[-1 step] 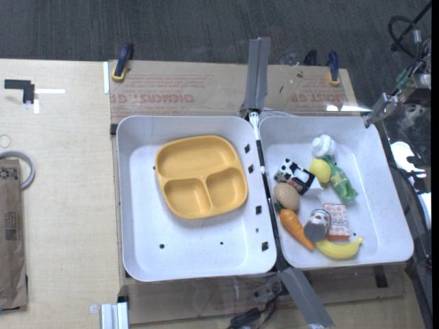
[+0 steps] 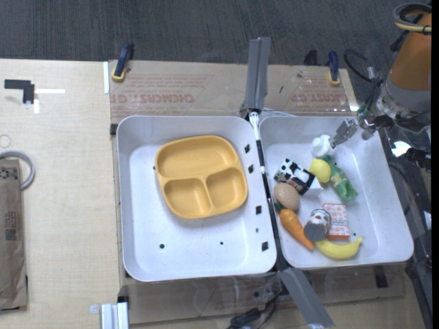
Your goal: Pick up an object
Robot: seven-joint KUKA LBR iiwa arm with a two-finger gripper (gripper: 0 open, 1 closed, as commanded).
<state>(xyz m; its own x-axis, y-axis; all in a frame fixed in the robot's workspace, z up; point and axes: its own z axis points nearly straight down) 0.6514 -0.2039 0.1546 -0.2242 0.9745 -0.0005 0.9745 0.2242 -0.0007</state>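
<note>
Arm (image 2: 411, 67): you see it reaching in from far right — angled down.
Gripper (image 2: 343, 133): over right bin (image 2: 384, 204); grasp state — cannot tell.

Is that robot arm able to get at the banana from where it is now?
Probably yes. The banana lies on top at the near edge of the right bin, with nothing over it, and the end effector hangs above the same bin's far side.

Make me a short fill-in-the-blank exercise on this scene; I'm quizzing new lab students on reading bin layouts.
1. The yellow divided plate lies in the ____ bin.
2. The banana lies in the ____ bin.
3. The vegetable beside the potato is an orange ____.
4. The gripper hovers over the ____ bin.

Missing words: left; right; carrot; right
</note>
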